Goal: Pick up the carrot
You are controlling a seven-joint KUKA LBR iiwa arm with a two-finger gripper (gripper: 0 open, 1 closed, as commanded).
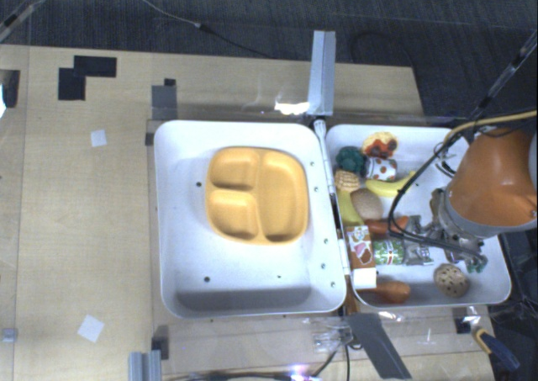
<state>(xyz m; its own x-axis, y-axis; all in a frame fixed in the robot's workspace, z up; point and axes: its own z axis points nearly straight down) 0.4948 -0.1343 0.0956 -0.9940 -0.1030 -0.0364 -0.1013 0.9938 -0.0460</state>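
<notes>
The right bin (501, 287) holds several toy foods. A thin orange-red piece that I take for the carrot (388, 225) lies across its middle, between a brown bread-like lump (366, 203) and a green-labelled can (388, 251). My gripper (418, 235) hangs low over the bin right beside the carrot's right end, below the orange wrist band (498, 179). The dark gripper body and cables hide that end of the carrot. I cannot tell whether anything sits in the gripper.
The left bin (181, 228) holds a yellow divided plate (256, 194). Also in the right bin: a banana (393, 186), corn (345, 179), a green vegetable (350, 158), a cookie (451, 280), and an orange-brown oblong food (392, 291) at the front.
</notes>
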